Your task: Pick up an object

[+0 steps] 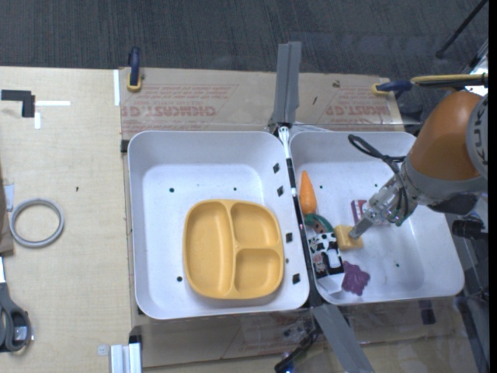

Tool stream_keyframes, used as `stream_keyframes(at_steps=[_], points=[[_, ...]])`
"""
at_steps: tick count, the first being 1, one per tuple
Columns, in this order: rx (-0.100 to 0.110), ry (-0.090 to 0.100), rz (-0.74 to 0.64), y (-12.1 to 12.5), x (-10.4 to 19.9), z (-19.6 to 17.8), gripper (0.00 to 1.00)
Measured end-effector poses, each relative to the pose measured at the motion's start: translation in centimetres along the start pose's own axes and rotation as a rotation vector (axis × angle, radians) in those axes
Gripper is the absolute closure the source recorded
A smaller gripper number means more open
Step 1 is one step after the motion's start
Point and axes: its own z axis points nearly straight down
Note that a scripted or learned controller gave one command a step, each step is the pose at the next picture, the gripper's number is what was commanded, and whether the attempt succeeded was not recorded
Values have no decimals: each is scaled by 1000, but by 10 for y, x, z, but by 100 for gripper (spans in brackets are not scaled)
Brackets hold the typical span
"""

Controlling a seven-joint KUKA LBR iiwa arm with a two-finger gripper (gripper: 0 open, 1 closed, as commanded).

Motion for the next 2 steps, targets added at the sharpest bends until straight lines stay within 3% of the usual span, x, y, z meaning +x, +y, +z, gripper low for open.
stream_keyframes(at_steps=[1, 2], points=[[3, 1, 228, 40, -16, 1, 0], [2, -7, 226, 41, -18, -10, 100]])
